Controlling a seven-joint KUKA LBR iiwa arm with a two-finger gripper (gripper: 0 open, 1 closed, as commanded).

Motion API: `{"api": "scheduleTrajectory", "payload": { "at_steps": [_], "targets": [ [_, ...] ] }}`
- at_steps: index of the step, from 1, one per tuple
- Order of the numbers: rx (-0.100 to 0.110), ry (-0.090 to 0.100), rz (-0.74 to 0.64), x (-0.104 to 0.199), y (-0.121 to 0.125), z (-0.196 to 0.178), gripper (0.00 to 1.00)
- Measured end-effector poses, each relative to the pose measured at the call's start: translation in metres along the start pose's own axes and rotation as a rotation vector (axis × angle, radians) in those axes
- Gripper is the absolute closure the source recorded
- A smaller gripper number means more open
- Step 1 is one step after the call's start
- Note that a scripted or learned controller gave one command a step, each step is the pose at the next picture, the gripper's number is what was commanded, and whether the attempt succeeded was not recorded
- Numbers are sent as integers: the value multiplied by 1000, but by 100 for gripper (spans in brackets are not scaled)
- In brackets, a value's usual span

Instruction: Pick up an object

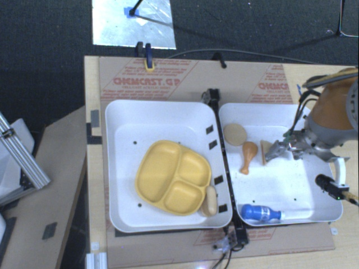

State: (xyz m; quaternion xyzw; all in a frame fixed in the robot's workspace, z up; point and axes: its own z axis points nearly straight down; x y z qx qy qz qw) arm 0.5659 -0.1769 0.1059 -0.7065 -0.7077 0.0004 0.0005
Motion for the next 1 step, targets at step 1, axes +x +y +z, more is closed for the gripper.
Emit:
{"api": "scheduleTrajectory", "payload": {
  "at_steps": [1],
  "targets": [
    [-3,-1,0,0,1,22,0]
  ]
}}
